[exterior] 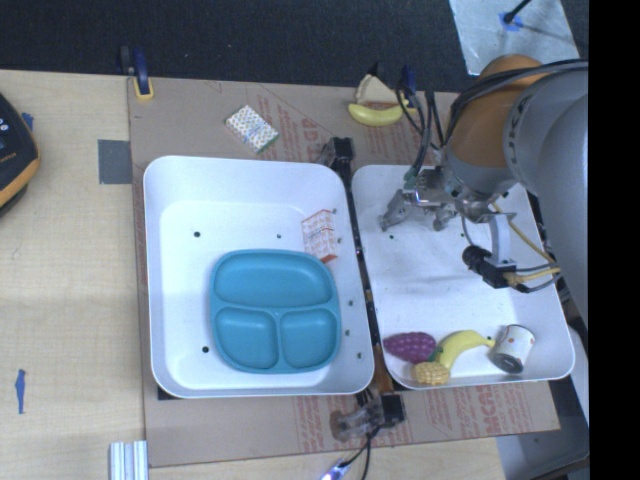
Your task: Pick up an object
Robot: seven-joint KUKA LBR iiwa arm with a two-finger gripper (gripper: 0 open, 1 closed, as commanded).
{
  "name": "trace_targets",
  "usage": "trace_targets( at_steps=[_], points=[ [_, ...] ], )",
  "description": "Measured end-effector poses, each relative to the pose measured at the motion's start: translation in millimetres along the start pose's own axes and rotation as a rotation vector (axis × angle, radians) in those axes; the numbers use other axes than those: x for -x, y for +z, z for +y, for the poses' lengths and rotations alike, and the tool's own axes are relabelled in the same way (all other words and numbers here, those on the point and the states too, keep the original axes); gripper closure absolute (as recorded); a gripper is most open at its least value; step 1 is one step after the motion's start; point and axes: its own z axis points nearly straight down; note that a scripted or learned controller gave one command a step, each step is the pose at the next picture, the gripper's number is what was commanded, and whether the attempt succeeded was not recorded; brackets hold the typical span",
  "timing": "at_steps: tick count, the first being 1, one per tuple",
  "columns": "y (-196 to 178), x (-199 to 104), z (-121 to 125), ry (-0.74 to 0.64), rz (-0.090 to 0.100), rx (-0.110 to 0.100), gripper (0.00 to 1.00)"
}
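Gripper (418,210): we see it low over the upper part of the right bin (400,298), metal fingers splayed wide apart, nothing between them.
Arm: grey, with the orange band (490,118) just behind and above the tool; it reaches in from the right side of the camera view.
Cable and black fitting (487,266): hanging just beside the tool, toward the near rim.
Floor under the tool: bare white plastic; we see no object touching the fingers.
Candidate objects: all well apart from the tool, along the near wall of the same bin. We note a purple grape cluster (409,345), a small corn piece (431,373) touching it, a yellow banana (462,346) just beside those, and a white cylinder (512,348) at the near right corner.
Other bin: across the divider from the tool, holding a blue divided plate (274,309) and a small red-and-white packet (320,234) near the divider.
Outside the bins: a second banana (375,111) beyond the far rim, close to the tool; a patterned square packet (251,127) farther off.
Step in hand: we judge this the approach phase; nothing is picked yet.
Next move calls for: travel toward the near wall, centring over one piece. The pieces crowd together against the wall, so we expect finger clearance to be tight; the cylinder looks the most isolated.
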Motion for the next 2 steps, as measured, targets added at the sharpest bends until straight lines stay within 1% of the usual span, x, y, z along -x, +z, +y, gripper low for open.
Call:
trace_targets(
  at_steps=[1,2],
  points=[
    [-102,-21,-42,0.001,0.000,0.006,0.00],
    [-45,-5,13,0.000,0.000,0.000,0.00]
  ],
)
